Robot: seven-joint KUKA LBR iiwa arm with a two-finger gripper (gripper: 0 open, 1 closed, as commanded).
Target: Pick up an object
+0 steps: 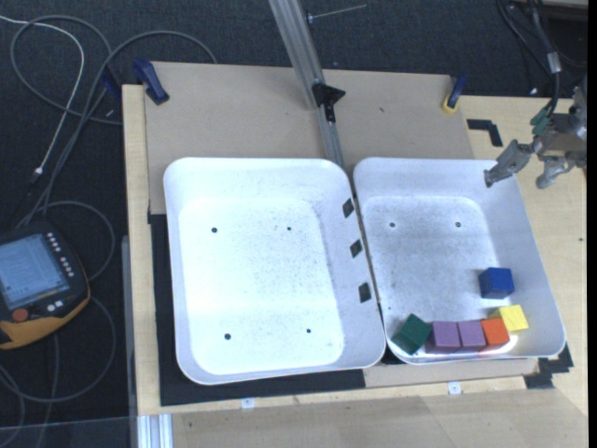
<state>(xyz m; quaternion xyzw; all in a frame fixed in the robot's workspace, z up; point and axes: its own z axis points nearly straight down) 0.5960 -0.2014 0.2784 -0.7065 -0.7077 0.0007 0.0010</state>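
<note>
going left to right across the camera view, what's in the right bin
green block → purple block → red block → blue block → yellow block; the orange block overlaps red and yellow, so I leave it out. The hand hangs open at the bin's far right rim.

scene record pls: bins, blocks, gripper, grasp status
bins: left bin, right bin, side by side
blocks: all in right bin, near corner: blue block, yellow block, orange block, two purple blocks, green block
gripper: gripper, fingers spread, above right bin's far right rim
grasp: nothing between fingers
</note>
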